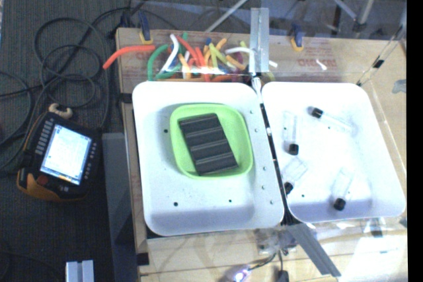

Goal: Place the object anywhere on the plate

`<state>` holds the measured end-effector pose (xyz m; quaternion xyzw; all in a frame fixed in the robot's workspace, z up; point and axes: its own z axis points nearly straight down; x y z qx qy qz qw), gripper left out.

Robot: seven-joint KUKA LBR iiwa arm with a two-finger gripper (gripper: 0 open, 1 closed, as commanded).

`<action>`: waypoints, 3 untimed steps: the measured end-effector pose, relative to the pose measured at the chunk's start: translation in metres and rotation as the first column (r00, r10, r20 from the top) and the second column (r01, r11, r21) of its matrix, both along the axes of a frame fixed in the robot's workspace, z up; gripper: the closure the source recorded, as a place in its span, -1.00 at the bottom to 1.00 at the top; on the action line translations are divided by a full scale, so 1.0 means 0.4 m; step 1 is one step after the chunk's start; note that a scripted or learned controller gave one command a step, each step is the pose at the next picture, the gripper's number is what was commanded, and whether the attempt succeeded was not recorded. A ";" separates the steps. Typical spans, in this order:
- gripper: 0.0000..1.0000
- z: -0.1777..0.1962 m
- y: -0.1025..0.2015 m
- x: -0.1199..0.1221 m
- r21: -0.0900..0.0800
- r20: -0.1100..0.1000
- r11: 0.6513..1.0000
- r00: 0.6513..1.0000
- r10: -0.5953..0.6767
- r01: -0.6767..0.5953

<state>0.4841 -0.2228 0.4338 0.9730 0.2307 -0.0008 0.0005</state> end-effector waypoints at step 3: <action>-1.00 -0.008 -0.003 0.002 -0.002 0.001 0.965 0.965 -0.262 0.262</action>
